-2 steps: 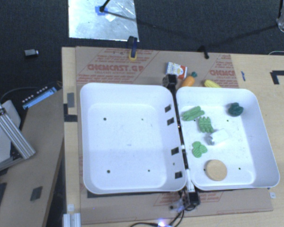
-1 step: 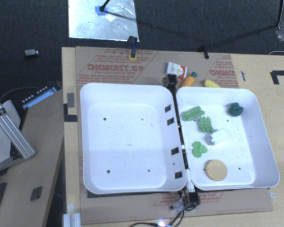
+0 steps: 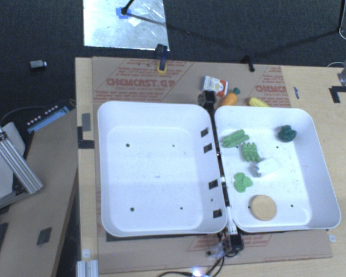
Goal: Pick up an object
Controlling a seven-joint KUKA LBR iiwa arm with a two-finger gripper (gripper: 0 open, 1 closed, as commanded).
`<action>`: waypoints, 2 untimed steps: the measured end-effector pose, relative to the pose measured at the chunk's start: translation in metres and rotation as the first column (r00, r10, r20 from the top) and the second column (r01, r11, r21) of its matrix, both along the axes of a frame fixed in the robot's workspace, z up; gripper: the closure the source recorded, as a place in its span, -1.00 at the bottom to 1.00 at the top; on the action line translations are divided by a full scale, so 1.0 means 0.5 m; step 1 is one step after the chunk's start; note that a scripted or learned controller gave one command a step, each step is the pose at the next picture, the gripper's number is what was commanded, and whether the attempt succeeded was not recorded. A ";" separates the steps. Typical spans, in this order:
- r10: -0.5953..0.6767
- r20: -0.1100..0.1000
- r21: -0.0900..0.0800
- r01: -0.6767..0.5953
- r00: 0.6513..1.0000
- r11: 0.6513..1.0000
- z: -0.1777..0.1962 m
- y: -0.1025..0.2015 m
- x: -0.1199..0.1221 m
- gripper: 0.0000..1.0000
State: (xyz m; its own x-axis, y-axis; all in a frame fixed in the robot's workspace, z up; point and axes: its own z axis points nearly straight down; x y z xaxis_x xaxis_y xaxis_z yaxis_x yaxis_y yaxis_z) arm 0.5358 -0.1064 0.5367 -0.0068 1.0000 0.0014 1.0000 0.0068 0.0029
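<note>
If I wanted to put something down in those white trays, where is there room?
The left bin has a wide bare floor between its four walls. In the right bin, bare patches lie along the right wall and at the front right, beside the tan disc. It is crowded near the divider, around the green pieces.

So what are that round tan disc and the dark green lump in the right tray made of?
The round tan disc looks like unfinished wood or cork: matte, pale brown, flat, no shine. The dark green lump seems to be moulded plastic or rubber: even teal colour, rounded bumpy shape. The right tray looks like smooth white plastic. All too small to be sure.
</note>
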 end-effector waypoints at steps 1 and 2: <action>-0.011 0.001 -0.006 0.011 1.000 1.000 -0.005 -0.191 0.136 1.00; -0.009 -0.002 -0.001 0.009 1.000 1.000 -0.002 -0.202 -0.046 1.00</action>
